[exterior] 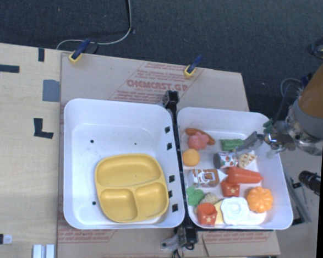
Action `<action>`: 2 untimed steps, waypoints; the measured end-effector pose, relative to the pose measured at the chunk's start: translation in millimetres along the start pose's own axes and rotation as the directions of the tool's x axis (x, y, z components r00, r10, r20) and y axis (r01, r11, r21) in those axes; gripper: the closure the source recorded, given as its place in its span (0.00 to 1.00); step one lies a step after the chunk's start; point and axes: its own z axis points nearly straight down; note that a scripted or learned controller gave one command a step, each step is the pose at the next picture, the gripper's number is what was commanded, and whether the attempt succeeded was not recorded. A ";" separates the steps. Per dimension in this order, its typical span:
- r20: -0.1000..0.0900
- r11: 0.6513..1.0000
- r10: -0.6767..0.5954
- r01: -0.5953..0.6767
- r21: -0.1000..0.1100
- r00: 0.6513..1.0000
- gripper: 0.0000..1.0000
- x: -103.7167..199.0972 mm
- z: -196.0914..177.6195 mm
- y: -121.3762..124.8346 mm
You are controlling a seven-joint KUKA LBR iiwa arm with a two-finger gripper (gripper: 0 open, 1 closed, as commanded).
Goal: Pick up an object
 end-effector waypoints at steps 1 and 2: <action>-0.001 1.000 -0.001 0.001 0.007 1.000 0.00 30.7 156.8 33.6; 0.000 1.000 -0.007 0.007 -0.006 1.000 0.00 65.2 162.6 131.3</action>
